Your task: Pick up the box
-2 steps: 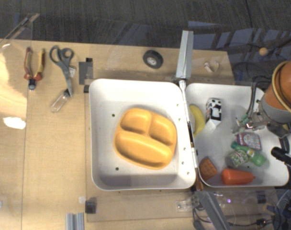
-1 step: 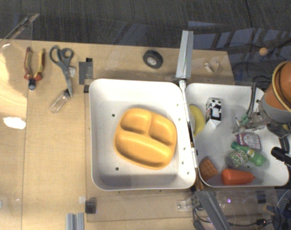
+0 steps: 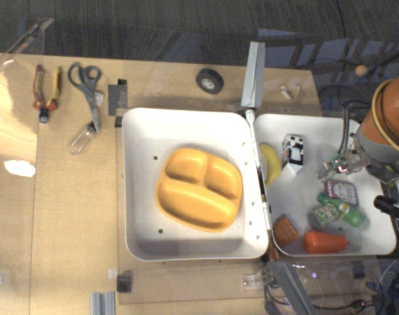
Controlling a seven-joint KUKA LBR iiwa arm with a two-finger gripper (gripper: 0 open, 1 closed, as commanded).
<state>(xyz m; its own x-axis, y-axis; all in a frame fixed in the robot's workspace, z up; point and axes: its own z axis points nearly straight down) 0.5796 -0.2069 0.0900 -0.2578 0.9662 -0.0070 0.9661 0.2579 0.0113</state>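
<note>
Wooden bench [image 3: 55, 209] carries the right-hand shallow white bin [image 3: 311, 126], where the small black-and-white cardboard box [image 3: 293, 151], probably light, stiff and best pinched across its narrow sides, stands near the two-finger gripper [image 3: 336, 168], between it and the yellow banana [image 3: 272, 163]; whether that gripper is clenched or released I cannot tell.

Yellow molded insert [image 3: 199, 189] in left bin [image 3: 137, 176], box [image 3: 293, 149], banana [image 3: 272, 163], carrot [image 3: 325, 242] in right bin [image 3: 377, 245], claw [image 3: 337, 167] above

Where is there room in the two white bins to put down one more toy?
Left bin: bare floor rings the big yellow tray, widest along its left and near sides. Right bin: bare at the far right, beyond the black-and-white box. It is crowded from the banana down to the green bottle, carrot and brown block, with the end effector above.
</note>
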